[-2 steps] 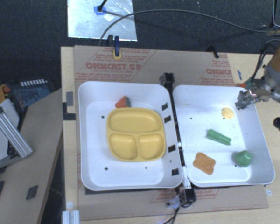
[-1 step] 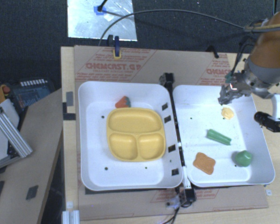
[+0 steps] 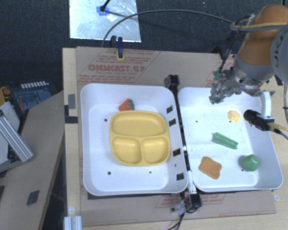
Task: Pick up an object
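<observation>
Over the far edge of the right bin (image 3: 273, 176) hangs the gripper (image 3: 216, 97), its tip low above the bare white floor near the far left corner; whether the jaws are spread or pressed together cannot be told from this slant, and nothing shows between them. The nearest candidate is a small pale yellow piece (image 3: 234, 116) lying just right of and nearer than the tip. Further toward the near side lie a green stick (image 3: 224, 140), an orange toast-like slab (image 3: 210, 167) and a green ball (image 3: 250, 162), all well apart from one another. The left bin (image 3: 93, 176) holds a yellow divided tray (image 3: 138, 137) with a small orange and green thing (image 3: 126, 104) at its far edge. A good pick would probably centre the tip squarely over one piece, descend straight, and close across its narrow side; the green stick, lying clear of the walls, seems the easiest to take.
</observation>
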Tool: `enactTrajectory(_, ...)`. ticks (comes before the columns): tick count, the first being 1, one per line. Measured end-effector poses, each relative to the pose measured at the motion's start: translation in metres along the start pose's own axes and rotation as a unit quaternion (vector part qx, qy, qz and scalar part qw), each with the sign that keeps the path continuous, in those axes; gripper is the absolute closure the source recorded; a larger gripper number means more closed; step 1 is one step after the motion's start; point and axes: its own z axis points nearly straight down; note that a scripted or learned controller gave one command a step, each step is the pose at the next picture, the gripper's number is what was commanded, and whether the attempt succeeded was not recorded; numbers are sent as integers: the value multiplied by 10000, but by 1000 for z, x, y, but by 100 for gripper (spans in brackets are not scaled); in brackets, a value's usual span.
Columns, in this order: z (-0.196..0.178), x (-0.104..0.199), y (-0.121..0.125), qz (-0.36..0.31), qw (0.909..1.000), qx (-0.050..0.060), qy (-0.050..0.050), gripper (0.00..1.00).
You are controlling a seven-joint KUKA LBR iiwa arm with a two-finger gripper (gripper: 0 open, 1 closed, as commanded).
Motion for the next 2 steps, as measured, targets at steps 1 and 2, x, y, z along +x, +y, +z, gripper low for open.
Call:
enactTrajectory(1,-1,48,-5,0,10000,12,5,100)
enactTrajectory(2,-3,104,-10,-1,10000,11,1,100)
